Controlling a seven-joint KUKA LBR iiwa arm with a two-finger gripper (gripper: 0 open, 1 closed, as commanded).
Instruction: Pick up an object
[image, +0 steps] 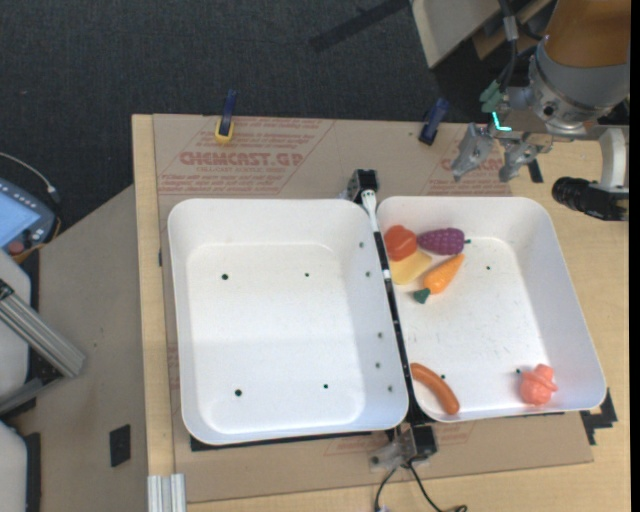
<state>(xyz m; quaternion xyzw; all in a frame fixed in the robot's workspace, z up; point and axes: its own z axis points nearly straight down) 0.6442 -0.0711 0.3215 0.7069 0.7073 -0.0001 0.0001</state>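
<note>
Worktop (260, 140): one brown cardboard-covered board carrying everything, with red lettering near its far edge.
Bins: two shallow white bins side by side, the left bin (200, 300) and the right bin (560, 290), their inner rims touching along the middle.
Objects in the right bin: six toy foods, counted.
Far-left cluster: four pieces huddled together by the inner rim: one red-orange piece (400, 241), one purple grape bunch (441, 240), one yellow piece (408, 267) and one orange carrot (442, 274) with a green tip, lying at a slant.
Near edge: one orange-red sausage (436, 388) by the near-left corner and one pink lumpy piece (538, 385) by the near-right corner, well apart from each other.
Arm: one, grey with an orange band, at the upper right.
Pincer (497, 155): one, hanging above the worktop just beyond the right bin's far rim; its two fingers are spread apart, with nothing between them.
Clips: two blue clamps on the far edge, one with yellow (227, 124) at the left, one (433, 122) near the middle.
</note>
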